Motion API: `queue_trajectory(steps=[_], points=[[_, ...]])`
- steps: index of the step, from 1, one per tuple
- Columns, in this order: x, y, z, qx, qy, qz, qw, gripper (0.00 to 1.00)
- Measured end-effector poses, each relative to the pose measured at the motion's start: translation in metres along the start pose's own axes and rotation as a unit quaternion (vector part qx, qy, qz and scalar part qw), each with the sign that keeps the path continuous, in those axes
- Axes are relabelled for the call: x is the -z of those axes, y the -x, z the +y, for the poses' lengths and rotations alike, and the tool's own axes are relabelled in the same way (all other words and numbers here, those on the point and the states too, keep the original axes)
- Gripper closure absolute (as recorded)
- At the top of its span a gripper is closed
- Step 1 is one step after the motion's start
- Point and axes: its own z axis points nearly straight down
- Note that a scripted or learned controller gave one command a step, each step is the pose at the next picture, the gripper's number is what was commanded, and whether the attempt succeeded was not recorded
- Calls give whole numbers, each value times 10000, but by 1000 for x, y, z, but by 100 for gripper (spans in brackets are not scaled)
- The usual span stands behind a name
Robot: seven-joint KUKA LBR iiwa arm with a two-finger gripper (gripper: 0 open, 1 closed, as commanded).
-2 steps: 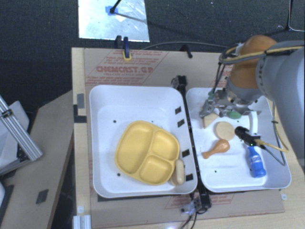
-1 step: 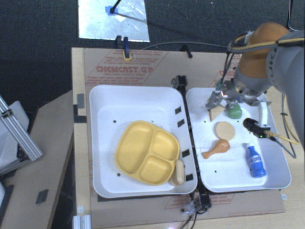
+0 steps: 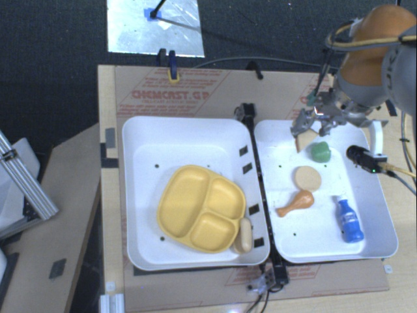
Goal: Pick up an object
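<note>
step: hand [image 3: 317,124] hovering over right bin's [image 3: 384,237] far end, reaching for a pick, grip state unclear | target: green ball [image 3: 320,152] sitting just below hand, nothing held | next: lowering straight onto ball | room: far wall close behind; disc [image 3: 307,178], drumstick [image 3: 296,203], bottle [image 3: 349,220] lying nearer, clear of path

Grey arm with orange band [image 3: 378,38] is cut off by the right edge. Its two-finger gripper [image 3: 311,128] is too small to read (finger spacing unclear). Small tan piece [image 3: 298,143] just below it: partly hidden, shape indeterminate. Silver aluminium frame [image 3: 23,181] cropped at left edge.
</note>
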Motion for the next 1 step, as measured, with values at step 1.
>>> queue_trajectory(steps=[1], points=[[17, 0, 1, 2, -18, 3, 10000, 100]])
